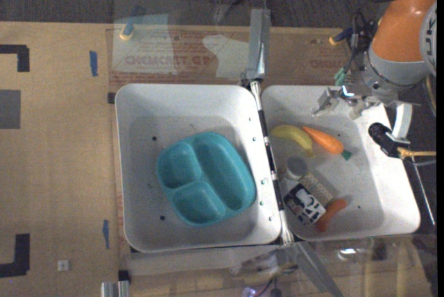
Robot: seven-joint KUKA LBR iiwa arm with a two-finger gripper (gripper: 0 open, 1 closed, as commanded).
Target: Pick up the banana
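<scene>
Approach stage: the banana is not yet grasped.

Camera view: the small curved yellow banana (293, 138) is seen lying in the right-hand shallow white bin (388, 198), close to its left wall, with the orange plastic carrot (325, 140) touching or just beside it on the right. The grey metal claw (342, 100) is poised near the bin's far edge, up and to the right of the fruit, and nothing is seen between its fingers; how far they are parted cannot be made out at this size. A move down and leftward is judged to be called for next, with the carrot kept clear. The arm's orange-banded wrist (402, 25) is cut off at the frame's edge, and the small items beneath the banana are too blurred to be identified.
</scene>
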